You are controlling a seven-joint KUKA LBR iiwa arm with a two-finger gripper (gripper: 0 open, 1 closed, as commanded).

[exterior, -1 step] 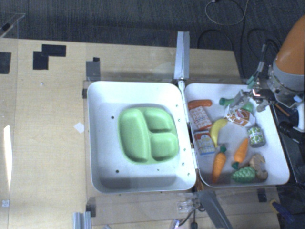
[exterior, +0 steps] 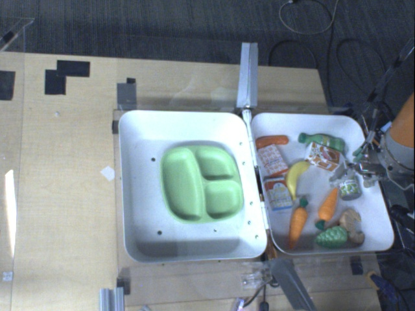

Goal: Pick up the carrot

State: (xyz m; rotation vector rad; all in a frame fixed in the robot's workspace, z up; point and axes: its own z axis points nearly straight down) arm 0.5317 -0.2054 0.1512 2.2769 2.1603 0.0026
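Two orange carrots lie in the right bin (exterior: 373, 238). The larger carrot (exterior: 297, 221) is near the bin's front left, with its green top pointing away from me. A smaller carrot (exterior: 329, 203) lies just right of it, leaf end toward the front. My gripper (exterior: 353, 170) hangs over the right side of this bin, above and to the right of the smaller carrot and close to a small green-and-white can (exterior: 350, 188). Neither carrot is touched by it.
The right bin also holds a sausage (exterior: 272, 140), snack packets (exterior: 273, 159), a banana (exterior: 296, 175), a green bottle (exterior: 322, 140), a carton (exterior: 322, 156), a green knobbly item (exterior: 332, 236) and a brown lump (exterior: 351, 220). The left bin (exterior: 139, 238) holds a green divided plate (exterior: 201, 182).
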